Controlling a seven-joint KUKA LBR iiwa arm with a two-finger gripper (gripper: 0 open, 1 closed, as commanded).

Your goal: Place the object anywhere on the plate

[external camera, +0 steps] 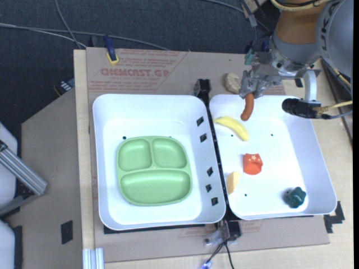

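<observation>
banana [232, 127] | strawberry [253, 163] | teal toy [295, 196] | cheese wedge [231, 181]

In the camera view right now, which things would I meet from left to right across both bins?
Green plate → cheese wedge → banana → sausage under the gripper → red strawberry → dark green object.

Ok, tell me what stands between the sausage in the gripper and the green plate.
The sausage hangs from the gripper over the right bin, raised above the banana. Toward the green plate in the left bin, only the two bins' adjoining rims with black clips lie below. Nothing visible blocks a raised carry.
</observation>
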